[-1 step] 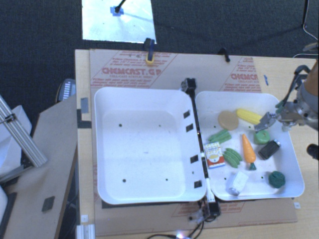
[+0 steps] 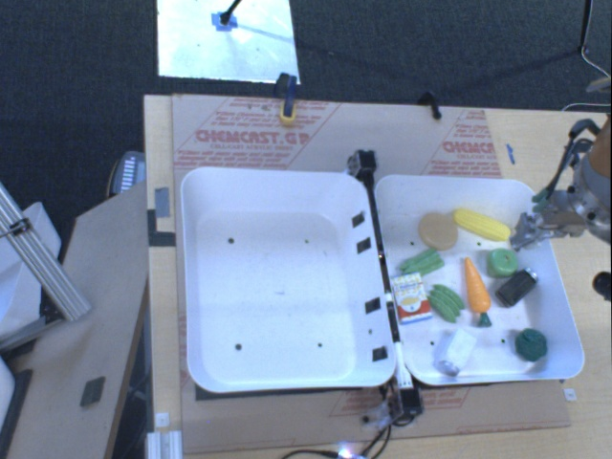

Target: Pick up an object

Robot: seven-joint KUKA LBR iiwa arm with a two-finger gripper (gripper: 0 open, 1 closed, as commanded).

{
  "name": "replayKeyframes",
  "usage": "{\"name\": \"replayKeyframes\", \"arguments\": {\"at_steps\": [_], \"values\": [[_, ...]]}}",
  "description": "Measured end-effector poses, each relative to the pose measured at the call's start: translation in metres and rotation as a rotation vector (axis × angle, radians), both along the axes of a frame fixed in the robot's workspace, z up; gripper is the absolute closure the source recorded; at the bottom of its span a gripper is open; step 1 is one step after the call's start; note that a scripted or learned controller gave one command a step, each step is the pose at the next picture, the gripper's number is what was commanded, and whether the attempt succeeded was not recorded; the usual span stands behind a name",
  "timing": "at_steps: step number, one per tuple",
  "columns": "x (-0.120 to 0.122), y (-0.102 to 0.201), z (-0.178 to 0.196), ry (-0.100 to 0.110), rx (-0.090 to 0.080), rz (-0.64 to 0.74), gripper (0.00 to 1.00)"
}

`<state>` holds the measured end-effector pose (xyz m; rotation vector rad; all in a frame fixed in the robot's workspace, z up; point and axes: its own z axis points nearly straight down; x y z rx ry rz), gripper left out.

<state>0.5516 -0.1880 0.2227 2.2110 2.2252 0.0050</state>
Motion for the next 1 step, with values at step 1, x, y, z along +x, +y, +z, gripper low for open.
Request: {"name": "replayKeyframes", "arguments": {"at_steps": [1], "values": [[-0.0688, -0.0077, -0.1447, 0.013, 0.004, -0.01, 1.0]]}}
